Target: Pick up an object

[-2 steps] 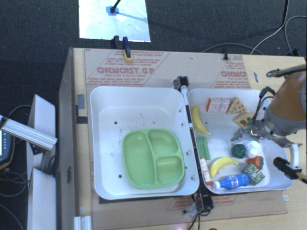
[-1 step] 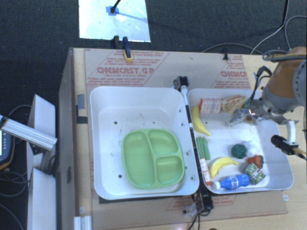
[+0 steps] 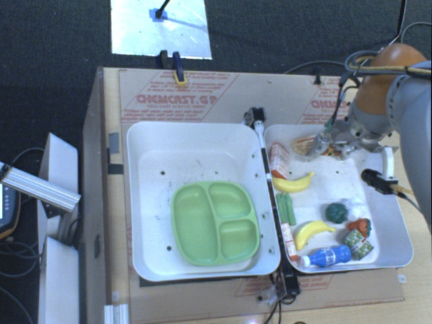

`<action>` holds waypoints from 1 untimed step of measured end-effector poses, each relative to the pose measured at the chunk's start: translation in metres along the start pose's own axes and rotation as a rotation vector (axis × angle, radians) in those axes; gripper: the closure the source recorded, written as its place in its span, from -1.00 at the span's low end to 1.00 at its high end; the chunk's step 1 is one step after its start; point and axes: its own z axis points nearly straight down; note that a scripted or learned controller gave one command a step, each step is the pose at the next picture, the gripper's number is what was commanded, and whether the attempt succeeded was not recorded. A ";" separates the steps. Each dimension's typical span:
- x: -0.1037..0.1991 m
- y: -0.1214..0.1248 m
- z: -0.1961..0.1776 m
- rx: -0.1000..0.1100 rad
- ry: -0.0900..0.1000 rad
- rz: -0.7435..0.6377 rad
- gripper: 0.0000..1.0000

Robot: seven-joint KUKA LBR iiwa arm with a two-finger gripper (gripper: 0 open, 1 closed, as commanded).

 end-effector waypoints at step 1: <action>-0.029 -0.072 -0.009 -0.014 -0.005 0.003 -1.00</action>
